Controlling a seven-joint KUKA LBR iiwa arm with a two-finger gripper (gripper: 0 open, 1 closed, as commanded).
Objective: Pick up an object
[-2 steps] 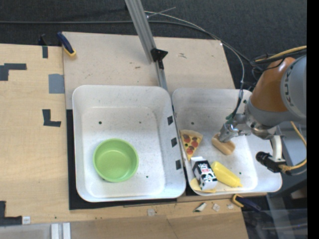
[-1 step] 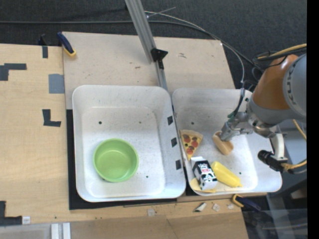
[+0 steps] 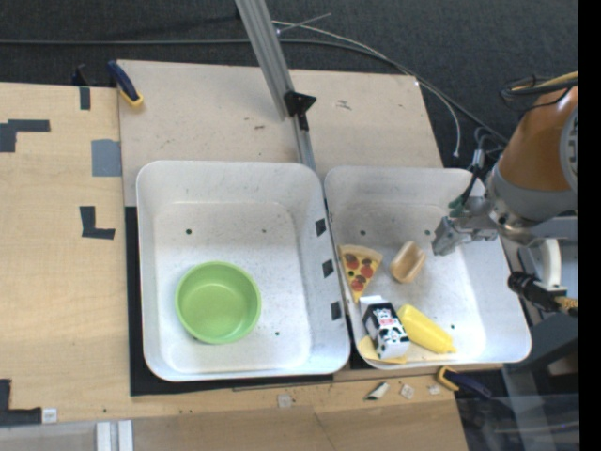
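In the camera view the gripper [image 3: 449, 237] hangs over the right bin [image 3: 488, 346], just right of the tan bread-like piece [image 3: 407, 261]; that piece looks the nearest pick, so the sensible course is to centre above it, descend straight, and close across its narrow side, keeping off the pizza slice [image 3: 359, 267]; whether the claw is spread or clenched I cannot tell, and nothing shows in it; a yellow piece [image 3: 427, 331] and a small carton [image 3: 383, 325] lie nearer the front; the green bowl [image 3: 218, 302] sits in the left bin [image 3: 150, 214].

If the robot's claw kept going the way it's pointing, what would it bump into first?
The claw points left and downward into the right bin. Going straight on, it would probably meet the tan bread piece first, which lies just ahead of it. Depth is hard to judge, so it might touch the bin floor instead.
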